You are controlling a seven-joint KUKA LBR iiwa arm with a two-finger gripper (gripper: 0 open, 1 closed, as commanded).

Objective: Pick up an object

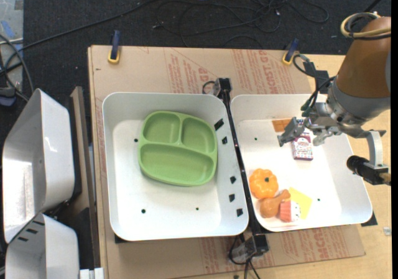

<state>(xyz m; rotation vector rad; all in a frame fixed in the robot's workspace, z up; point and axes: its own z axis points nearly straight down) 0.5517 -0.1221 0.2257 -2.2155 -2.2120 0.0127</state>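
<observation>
My gripper point(304, 134) hangs over the upper middle of the right bin point(357, 200), open, with a finger on each side of the top of a small pink-and-white box point(303, 148). The box appears to rest on the bin floor, and the fingers do not visibly press on it. A small orange pumpkin point(262, 183) lies lower left in that bin. Beside it are an orange lump point(269, 207), a pink-red piece point(286, 211) and a yellow wedge point(301, 199). A flat orange piece point(281, 125) lies just left of the gripper.
The left bin point(118, 197) holds a green divided plate point(179, 148). A black divider with clips point(231, 166) runs between the bins. The arm's orange band and grey wrist point(367, 79) stand over the right bin's far right corner. White containers point(37, 160) sit off the bench's left side.
</observation>
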